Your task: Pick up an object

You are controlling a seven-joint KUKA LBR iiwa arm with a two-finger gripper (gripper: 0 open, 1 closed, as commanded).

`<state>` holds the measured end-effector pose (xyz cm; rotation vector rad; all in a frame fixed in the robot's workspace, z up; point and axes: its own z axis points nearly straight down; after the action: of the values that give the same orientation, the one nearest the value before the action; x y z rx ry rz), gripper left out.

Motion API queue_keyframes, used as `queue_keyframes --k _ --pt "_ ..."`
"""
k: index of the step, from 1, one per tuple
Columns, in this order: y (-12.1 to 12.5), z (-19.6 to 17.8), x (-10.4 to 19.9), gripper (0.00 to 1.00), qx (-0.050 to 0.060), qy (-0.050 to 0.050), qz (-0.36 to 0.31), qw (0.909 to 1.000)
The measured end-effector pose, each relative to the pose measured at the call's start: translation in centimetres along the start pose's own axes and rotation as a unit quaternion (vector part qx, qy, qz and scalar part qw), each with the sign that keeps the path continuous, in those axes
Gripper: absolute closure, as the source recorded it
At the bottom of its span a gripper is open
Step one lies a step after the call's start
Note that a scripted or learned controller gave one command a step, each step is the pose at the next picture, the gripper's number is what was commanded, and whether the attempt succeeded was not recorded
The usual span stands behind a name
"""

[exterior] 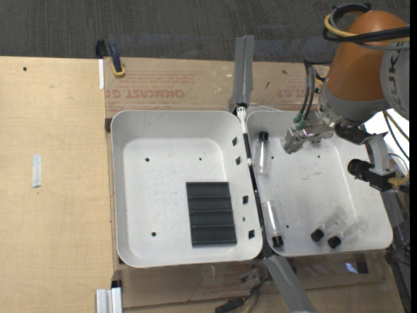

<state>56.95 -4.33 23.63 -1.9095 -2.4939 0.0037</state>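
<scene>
**Arm over right bin, nothing visibly held**

I see the gripper (293, 142) at the upper middle of the right bin (365, 243); finger state I cannot tell. Clear tubes with black caps lie there: one (262, 152) just left of it, another (272, 223) lower left, two (335, 230) lower right. A black ridged block (211, 214) sits in the left bin (130, 175).

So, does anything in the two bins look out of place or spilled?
Nothing spilled or damaged. The clear tubes in the right bin lie at mixed angles, loose. The black ridged block lies flat in the left bin.
</scene>
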Motion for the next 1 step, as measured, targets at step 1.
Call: queue_keyframes --k 1 --pt "5.89 1.15 4.84 1.0 0.0 0.0 -0.048 0.9989"
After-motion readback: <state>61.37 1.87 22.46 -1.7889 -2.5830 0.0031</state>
